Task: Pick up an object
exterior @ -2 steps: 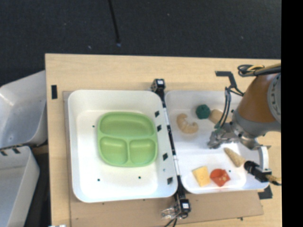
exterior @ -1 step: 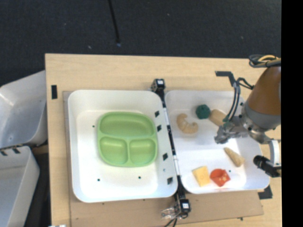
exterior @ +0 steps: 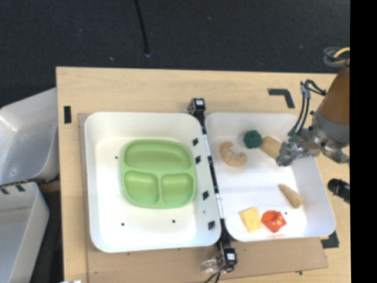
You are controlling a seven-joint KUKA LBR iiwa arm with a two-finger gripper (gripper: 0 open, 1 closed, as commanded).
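Note:
In the right bin (exterior: 259, 187) lie several small food pieces: a dark green lump (exterior: 253, 138), a tan roll (exterior: 271, 146) beside it, a curved beige piece (exterior: 233, 155), a tan wedge (exterior: 291, 195), a yellow block (exterior: 250, 219) and a red piece (exterior: 273, 220). My gripper (exterior: 287, 154) hangs at the bin's upper right, just right of the tan roll and close to it. Whether it touches the roll is unclear.
The left bin (exterior: 106, 217) holds a light green divided plate (exterior: 158, 173). A black-clipped divider runs between the two bins. Cables trail from the arm at the right. The bench's wooden border surrounds both bins.

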